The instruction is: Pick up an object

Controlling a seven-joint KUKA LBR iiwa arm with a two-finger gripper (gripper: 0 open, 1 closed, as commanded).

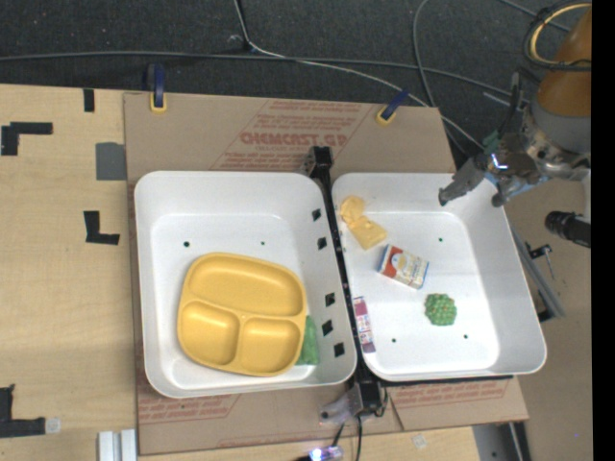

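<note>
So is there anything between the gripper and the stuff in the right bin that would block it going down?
Nothing visible blocks it. The gripper hangs over the right bin's upper right corner. The yellow piece, the small carton and the green ball lie apart on the bin floor, uncovered.

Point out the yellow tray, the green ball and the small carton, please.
yellow tray (243,286), camera view, on the wide upper compartment.
green ball (440,309), camera view, on the middle of its bumpy top.
small carton (405,267), camera view, on the middle of its printed face.
</note>
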